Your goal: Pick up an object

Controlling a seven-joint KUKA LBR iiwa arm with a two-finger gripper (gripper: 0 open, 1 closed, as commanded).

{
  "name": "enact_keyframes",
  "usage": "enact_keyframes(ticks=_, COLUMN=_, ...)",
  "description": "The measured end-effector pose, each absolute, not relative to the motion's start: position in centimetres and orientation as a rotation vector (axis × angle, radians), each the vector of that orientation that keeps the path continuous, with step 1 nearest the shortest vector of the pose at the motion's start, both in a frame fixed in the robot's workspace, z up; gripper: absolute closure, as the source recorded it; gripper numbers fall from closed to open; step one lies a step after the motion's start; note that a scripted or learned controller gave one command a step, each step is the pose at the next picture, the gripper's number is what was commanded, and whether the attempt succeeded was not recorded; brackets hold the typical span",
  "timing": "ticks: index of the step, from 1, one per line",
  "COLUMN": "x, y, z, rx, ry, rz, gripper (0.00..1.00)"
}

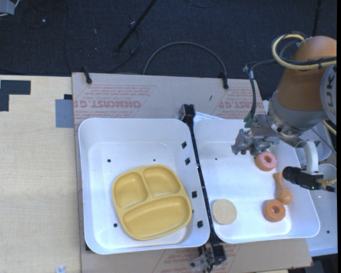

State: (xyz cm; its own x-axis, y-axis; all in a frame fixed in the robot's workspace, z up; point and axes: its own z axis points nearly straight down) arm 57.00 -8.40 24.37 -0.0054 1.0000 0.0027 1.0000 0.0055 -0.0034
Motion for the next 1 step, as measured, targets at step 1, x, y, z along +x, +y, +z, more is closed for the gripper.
enact_keyframes(ticks=1, x=58.33, y=-3.83, z=24.77, rx=-2.215, ry=-2.224, rz=0.001, gripper=1.00)
